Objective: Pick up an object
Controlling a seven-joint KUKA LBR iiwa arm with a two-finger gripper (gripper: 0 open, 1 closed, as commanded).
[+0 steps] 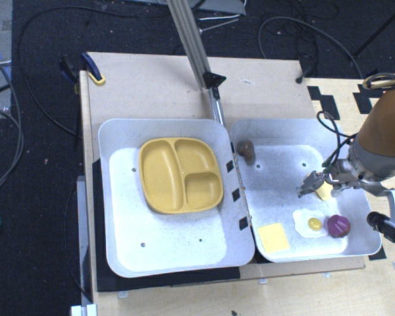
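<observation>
A: State the layout of the worktop (151,91).

B: Two shallow white bins sit side by side on it. The left bin (118,242) holds a yellow divided plate (181,174), which has three compartments and lies in the far half of that bin. The right bin (283,157) holds five small items.

A: List the items in the right bin.

B: A brown rounded object (246,151) lies at the far left corner, close to the wall between the bins. A flat yellow square (274,237) lies at the near left. A toy fried egg (309,223) lies right of the square, and a purple ball (338,226) sits just beside the egg on its right. A pale yellow piece (324,190) lies farther back, directly at the claw.

A: State the position of the arm.

B: The arm (382,137) enters from the right, over the right bin. The claw (314,184) is low, at the pale yellow piece, left of the wrist.

A: State the condition of the claw.

B: Cannot be determined. The camera view does not resolve whether it is released, clenched, or grasping the piece.
</observation>
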